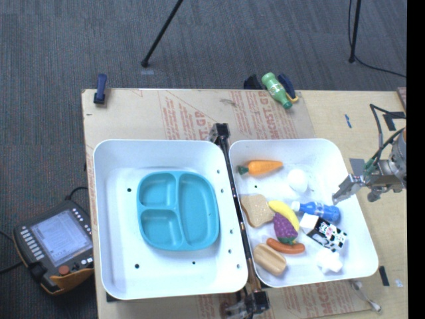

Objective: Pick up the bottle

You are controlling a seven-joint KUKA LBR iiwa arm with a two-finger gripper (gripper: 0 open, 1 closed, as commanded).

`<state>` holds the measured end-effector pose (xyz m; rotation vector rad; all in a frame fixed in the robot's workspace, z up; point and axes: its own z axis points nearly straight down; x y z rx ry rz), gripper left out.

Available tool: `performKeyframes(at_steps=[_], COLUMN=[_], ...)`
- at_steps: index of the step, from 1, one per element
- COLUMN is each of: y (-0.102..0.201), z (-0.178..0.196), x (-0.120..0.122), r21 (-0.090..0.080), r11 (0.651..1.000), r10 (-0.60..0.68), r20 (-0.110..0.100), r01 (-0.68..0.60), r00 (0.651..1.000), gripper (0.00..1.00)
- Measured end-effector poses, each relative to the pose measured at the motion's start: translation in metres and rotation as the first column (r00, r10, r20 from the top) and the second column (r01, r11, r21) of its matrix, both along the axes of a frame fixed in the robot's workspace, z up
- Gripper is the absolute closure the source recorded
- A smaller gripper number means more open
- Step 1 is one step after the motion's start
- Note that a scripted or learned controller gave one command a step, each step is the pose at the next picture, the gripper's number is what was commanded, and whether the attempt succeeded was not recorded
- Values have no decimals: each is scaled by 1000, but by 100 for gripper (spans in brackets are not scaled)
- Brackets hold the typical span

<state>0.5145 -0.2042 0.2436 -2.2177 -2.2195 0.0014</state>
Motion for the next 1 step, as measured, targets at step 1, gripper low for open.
performKeyframes(at_steps=[1], y=[0], z=[10], x=[0], r21=[2], r11=[1000], r10=[2], r20=[-1], r01=[-2], r00=[1000], gripper=[100])
